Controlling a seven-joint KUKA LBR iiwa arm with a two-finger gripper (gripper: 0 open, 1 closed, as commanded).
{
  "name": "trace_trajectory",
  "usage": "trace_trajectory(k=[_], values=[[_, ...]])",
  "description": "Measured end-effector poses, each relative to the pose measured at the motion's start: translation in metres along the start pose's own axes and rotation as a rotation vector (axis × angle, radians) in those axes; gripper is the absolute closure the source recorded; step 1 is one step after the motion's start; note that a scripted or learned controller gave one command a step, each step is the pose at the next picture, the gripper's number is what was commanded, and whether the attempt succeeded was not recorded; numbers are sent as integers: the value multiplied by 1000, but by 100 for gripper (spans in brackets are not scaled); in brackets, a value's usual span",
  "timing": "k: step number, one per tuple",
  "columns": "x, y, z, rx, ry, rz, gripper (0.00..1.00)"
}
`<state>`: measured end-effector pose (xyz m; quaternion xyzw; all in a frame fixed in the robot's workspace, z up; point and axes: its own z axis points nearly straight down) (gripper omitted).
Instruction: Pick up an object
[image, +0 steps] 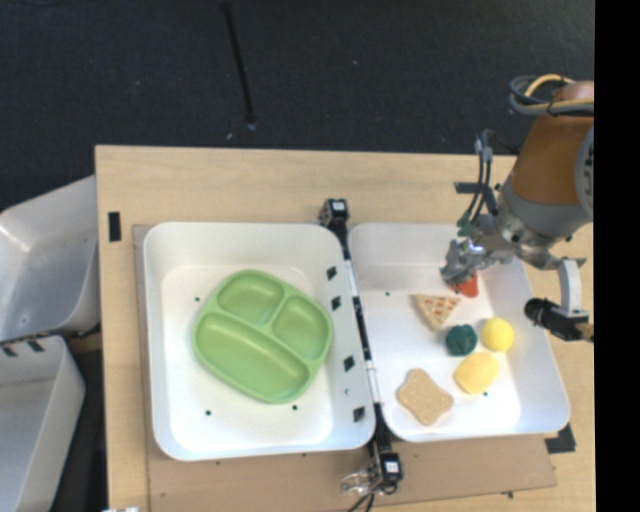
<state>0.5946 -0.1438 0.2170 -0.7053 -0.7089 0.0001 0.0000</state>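
My gripper (463, 268) hangs over the far part of the right bin (400, 250). Right under its tip, on the near side, shows a small red-orange object (468, 286), touching or almost touching the gripper. Nearer the camera in the same bin lie a pizza slice (437, 308), a dark green ball (461, 340), a yellow ball (498, 334), a yellow lemon-like piece (477, 373) and a slice of bread (425, 396).
The left bin (170, 420) holds a green divided plate (262, 335). A ridge with black clips (352, 330) separates the two bins. The arm's orange band (548, 160) rises at the far right. A white container (40, 260) stands left of the bench.
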Motion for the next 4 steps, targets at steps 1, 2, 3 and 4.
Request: trace_trajectory(k=[1, 2, 3, 4], values=[[52, -11, -11, -1, 2, -1, 100], [97, -20, -11, 0, 1, -1, 100], [147, -30, -14, 0, 2, -2, 100], [200, -36, -23, -2, 2, -3, 100]])
